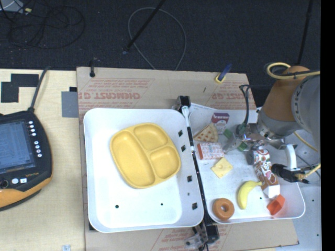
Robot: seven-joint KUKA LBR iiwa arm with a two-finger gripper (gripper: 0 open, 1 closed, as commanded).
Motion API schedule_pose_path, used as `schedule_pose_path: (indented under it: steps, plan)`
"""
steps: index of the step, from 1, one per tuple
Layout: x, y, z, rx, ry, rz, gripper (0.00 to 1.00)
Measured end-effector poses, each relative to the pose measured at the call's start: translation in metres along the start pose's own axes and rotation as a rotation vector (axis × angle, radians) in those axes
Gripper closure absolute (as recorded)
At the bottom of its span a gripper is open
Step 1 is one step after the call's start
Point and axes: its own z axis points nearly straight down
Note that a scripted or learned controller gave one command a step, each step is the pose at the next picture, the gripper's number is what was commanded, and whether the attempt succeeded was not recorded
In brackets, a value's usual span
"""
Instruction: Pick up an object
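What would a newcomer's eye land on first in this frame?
Most likely the yellow divided plate, alone in the left bin and far bigger than anything else. Next comes the clutter in the right bin: a banana, a donut, a cheese wedge and a red block. The arm's orange band stands out at the right, above that bin's far side.

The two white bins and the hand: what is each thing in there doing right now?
Yellow plate: flat in the left bin, nothing on it.
Banana: lying in the right bin.
Donut: flat, beside the banana.
Cheese wedge: lying loose.
Red block: near the bin's corner.
Hand: low over the right bin.
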Motion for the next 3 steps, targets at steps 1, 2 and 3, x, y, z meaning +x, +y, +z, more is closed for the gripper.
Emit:
schedule_pose_path:
  steps: [1,2,3]
  plan:
    - [0.018,0.030,-0.004,0.005,0.000,0.003,0.00]
    - [0.018,0.029,-0.013,0.007,0.001,0.002,1.00]
    - [0.084,0.032,-0.086,-0.007,0.000,-0.002,1.00]
